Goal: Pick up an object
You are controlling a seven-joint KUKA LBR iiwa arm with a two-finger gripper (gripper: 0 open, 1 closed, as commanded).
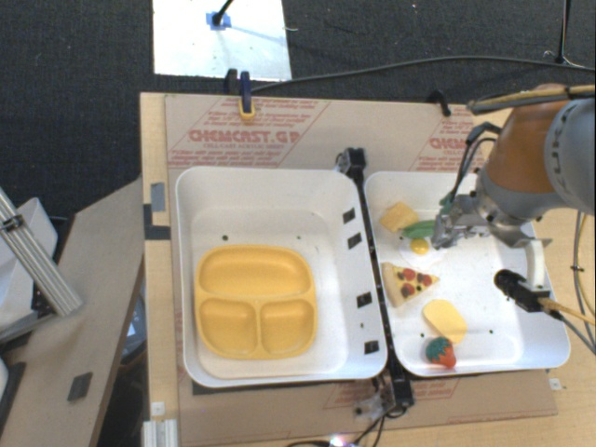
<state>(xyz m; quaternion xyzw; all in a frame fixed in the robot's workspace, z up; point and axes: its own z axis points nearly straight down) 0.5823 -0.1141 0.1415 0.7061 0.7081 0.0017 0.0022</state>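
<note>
Dark carpet surrounds the bench (279,124), whose brown board bears two white bins. Left of the divider (370,259), the left bin (270,189) holds a yellow tray (254,301) with three compartments. Right of the divider, the right bin (521,333) holds a yellow wedge (399,217) nearest its far corner, a green piece (421,228) and small yellow ball (420,246) just beside it, a pizza slice (408,282) close against the divider, a yellow block (444,320) and a strawberry (440,351) toward the near wall. The gripper (445,234) is low beside the green piece; whether its fingers are parted or grasp anything cannot be told. A white sheet (219,26) lies on the carpet beyond the bench.
</note>
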